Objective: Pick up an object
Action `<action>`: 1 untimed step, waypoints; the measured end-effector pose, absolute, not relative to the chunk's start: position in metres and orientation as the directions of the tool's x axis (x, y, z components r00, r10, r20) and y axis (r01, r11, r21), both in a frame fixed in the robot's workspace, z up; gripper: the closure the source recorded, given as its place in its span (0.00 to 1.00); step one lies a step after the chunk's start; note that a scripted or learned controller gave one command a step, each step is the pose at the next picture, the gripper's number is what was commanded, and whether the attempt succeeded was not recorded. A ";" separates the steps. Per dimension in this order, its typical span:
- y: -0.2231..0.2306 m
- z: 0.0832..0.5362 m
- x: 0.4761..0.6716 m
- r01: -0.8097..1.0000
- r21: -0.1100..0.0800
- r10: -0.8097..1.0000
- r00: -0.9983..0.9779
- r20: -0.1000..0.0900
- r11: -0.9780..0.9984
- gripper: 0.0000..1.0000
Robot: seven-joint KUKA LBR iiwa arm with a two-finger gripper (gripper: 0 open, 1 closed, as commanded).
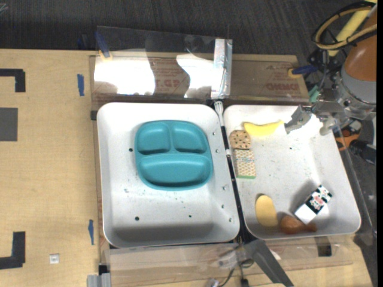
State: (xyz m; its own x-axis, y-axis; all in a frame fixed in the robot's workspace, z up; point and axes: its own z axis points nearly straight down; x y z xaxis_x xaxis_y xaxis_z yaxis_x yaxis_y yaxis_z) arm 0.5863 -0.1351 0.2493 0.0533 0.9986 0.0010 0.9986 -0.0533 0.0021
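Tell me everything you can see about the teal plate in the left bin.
The teal plate is a rounded rectangle with three compartments: two small ones on the far side and one wide one on the near side. It looks like smooth matte plastic. It lies flat and upright near the middle of the left bin, touching only the bin's floor.

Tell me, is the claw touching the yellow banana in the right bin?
Apart. The camera view shows bare white bin floor between the claw and the near end of the yellow banana.
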 end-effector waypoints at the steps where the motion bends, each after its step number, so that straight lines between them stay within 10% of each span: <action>1: -0.135 0.258 0.587 0.999 0.002 0.999 0.052 0.001 -0.052 1.00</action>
